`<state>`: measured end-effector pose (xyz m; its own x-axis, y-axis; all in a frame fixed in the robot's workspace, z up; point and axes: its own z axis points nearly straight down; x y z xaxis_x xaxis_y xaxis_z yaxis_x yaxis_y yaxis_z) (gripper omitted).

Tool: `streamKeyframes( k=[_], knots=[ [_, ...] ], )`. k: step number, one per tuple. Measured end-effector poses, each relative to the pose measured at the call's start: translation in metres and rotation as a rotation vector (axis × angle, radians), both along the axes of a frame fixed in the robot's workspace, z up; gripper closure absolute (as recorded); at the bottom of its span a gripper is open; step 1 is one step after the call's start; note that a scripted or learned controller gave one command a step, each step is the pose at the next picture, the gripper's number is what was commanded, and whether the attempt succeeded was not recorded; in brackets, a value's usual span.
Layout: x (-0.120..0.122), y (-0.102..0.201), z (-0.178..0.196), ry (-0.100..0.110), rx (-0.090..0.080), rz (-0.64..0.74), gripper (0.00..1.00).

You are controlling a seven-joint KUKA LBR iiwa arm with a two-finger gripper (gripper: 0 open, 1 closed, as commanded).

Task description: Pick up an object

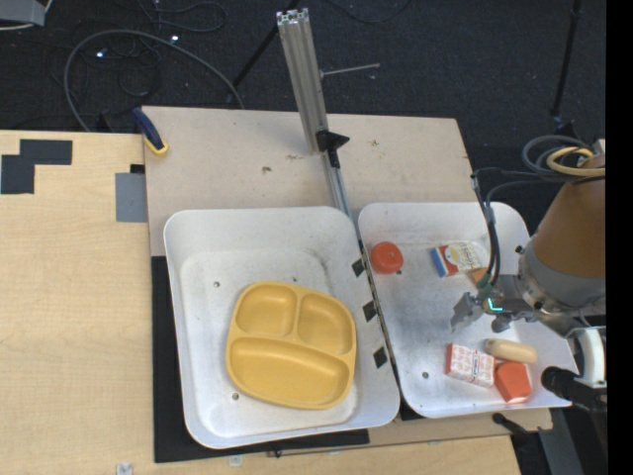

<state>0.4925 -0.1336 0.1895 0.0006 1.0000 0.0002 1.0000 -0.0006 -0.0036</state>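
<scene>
Four small objects lie in the right bin (410, 364); the gripper (475, 308), finger state indeterminate, hovers above the beige roll (509, 350), so centre over it before descending.

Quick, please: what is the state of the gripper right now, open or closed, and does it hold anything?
Gripper: over the right bin, above the bare floor between the items; open or closed cannot be told, and nothing is seen held.

yellow tray (293, 344) in a white bin (188, 265); orange-red ball (386, 257) (two red-and-white cartons (458, 258) at three and five o'clock).
</scene>
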Motion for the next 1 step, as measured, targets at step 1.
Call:
streamKeyframes(
  k=[1],
  knots=[
    [0.0005, -0.0001, 0.0006, -0.002, 0.000, 0.000, 0.00]
  ],
)
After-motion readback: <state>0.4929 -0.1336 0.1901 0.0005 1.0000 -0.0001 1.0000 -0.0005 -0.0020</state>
